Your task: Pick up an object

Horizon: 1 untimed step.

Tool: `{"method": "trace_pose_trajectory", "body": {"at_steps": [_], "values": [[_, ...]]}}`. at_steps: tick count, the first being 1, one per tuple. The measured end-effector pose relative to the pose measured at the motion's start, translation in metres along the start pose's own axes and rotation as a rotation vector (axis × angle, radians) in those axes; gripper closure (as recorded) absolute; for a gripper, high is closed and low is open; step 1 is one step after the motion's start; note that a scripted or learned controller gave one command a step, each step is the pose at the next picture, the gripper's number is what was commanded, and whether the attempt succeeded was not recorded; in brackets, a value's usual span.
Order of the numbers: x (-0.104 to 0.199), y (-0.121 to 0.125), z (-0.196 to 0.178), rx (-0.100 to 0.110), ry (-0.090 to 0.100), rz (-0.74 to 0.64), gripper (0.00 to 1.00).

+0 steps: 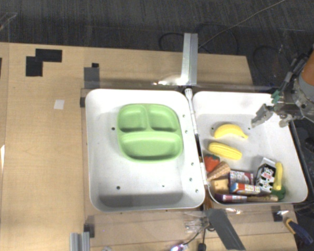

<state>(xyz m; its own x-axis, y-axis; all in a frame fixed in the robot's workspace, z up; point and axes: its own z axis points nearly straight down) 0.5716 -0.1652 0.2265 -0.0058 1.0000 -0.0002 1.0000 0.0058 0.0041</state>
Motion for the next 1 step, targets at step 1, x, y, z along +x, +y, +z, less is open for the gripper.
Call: {"method": "trace_pose_trajectory", "body": {"at_steps": [1], "values": [[0.0646, 0.0034, 0.1288, -0.001, 0.000, -0.213, 0.00]]}}
